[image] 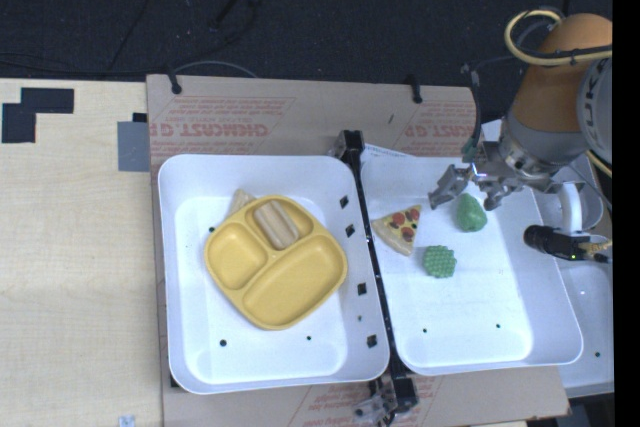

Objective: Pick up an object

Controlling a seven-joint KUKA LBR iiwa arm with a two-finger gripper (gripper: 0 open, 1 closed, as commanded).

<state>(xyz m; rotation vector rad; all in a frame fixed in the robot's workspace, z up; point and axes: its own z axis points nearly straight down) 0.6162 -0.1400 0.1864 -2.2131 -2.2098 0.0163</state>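
A pale wooden bench point(70, 245) carries two white bins side by side. The left bin point(190, 335) holds a yellow divided plate point(275, 260) with a tan piece of food point(275, 223) in its top section. In the right bin point(500, 325), a pizza slice point(400, 230) lies by the left wall, with a green knobbly piece point(439, 261) beside it. The gripper point(475, 187) hangs open near the bin's far edge, fingers spread, just above a smooth green lump point(471, 213), probably its target.
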